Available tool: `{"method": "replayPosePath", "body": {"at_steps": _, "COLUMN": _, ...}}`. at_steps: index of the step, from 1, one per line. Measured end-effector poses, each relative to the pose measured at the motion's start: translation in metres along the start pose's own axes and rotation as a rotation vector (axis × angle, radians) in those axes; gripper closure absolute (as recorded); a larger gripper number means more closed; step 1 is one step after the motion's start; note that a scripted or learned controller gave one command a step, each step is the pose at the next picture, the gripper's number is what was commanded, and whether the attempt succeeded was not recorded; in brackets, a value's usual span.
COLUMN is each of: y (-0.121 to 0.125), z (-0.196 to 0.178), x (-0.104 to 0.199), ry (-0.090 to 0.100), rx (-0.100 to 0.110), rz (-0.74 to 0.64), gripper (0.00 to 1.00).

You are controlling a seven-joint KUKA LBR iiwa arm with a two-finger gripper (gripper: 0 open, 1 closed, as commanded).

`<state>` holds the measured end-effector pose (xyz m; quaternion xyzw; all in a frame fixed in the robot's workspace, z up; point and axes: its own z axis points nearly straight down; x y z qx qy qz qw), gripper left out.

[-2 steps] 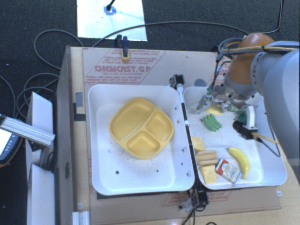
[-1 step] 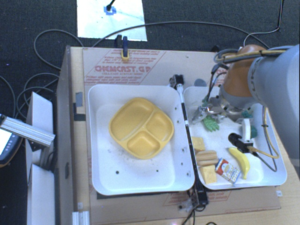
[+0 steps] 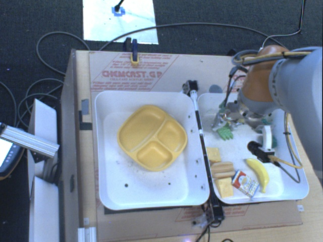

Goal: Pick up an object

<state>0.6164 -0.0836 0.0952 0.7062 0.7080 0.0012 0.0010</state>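
Tray [image 3: 152, 136] (yellow) in left bin [image 3: 108, 185].

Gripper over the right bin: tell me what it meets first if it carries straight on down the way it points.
Most likely the small green object, which lies right under the gripper on the right bin floor. Depth is hard to judge from this slanted view, so it could land just beside it.

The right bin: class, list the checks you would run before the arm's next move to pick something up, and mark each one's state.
1. Gripper sits over the right bin: ok.
2. Green object lies just below the gripper: ok.
3. Jaws open or shut: cannot tell.
4. Green object between the jaws: cannot tell.
5. Banana lies apart from the gripper: ok.
6. Yellow tray rests in the left bin, out of the way: ok.
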Motion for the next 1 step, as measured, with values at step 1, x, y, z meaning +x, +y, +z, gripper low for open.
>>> {"method": "replayPosePath", "body": {"at_steps": 1, "y": 0.0132, "z": -0.0904, "x": 0.0739, "ry": 0.001, "rx": -0.001, "rz": -0.002, "gripper": 1.00}}
